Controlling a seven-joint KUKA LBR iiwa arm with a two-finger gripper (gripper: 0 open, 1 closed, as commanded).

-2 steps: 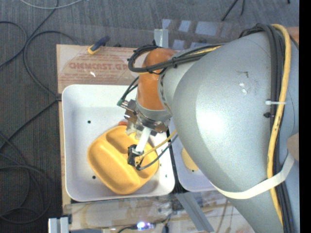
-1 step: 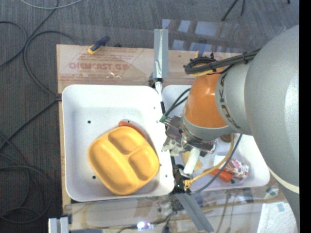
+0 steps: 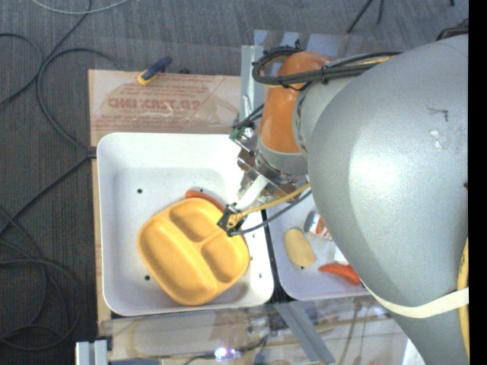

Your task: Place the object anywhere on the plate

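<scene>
A yellow divided plate (image 3: 194, 251) lies tilted in the left white bin (image 3: 129, 166), toward its front right corner. A small red-orange object (image 3: 201, 195) peeks out from behind the plate's far rim, mostly hidden by it. My gripper (image 3: 246, 176) hangs over the left bin's right side, just above and to the right of the plate's far right corner, under the orange-banded wrist (image 3: 283, 120). I see nothing held in it.
The right bin (image 3: 285, 280) holds a pale yellow oblong object (image 3: 299, 248), an orange carrot-like piece (image 3: 340, 273) and a red-and-white item (image 3: 317, 224) partly under the arm. The big grey arm covers most of that bin. A cardboard sheet (image 3: 160, 109) lies behind the left bin.
</scene>
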